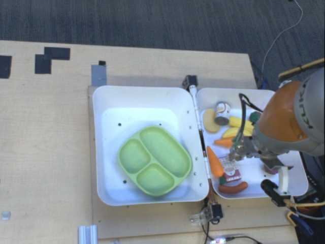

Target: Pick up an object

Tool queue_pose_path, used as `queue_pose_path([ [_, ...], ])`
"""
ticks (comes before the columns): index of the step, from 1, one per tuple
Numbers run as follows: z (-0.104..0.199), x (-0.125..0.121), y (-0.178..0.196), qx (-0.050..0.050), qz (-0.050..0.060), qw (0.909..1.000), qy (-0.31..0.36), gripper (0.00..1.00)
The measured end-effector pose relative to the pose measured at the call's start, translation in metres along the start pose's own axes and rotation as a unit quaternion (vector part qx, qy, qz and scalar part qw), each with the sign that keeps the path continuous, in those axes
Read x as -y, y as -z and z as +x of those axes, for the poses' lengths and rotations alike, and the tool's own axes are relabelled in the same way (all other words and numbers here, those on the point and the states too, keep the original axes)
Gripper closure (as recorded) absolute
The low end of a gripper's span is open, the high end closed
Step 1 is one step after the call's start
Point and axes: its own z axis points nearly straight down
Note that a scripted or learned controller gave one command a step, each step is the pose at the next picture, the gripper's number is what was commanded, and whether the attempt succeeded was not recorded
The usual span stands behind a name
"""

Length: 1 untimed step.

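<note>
**Arm lowered over the right bin's pile of toy food**

The grey arm [299, 121] comes in from the right, its orange band bulking over the right bin [299, 187], with the wrist angled down and leftward toward the bin's middle. The end effector [233, 156] sits low among the objects, just above a small red-and-white item [232, 176]; whether it is spread, pressed together or pinching anything cannot be told from this angle.

Around it in the right bin lie an orange carrot [215, 162] along the left wall, a red sausage [233, 188] near the front edge, a yellow corn cob [237, 122], a small can [222, 114] and a pale round disc [210, 119] toward the back.

The left bin [109, 136] on the worktop [45, 151] holds a green divided plate [154, 159], lying flat and tilted diagonally.
</note>
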Motion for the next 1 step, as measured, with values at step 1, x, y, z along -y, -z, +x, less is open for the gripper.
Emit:
queue_pose_path([
  [1,0.0,0.0001,-0.0001,0.0,0.0,1.0,0.0,0.0],
])
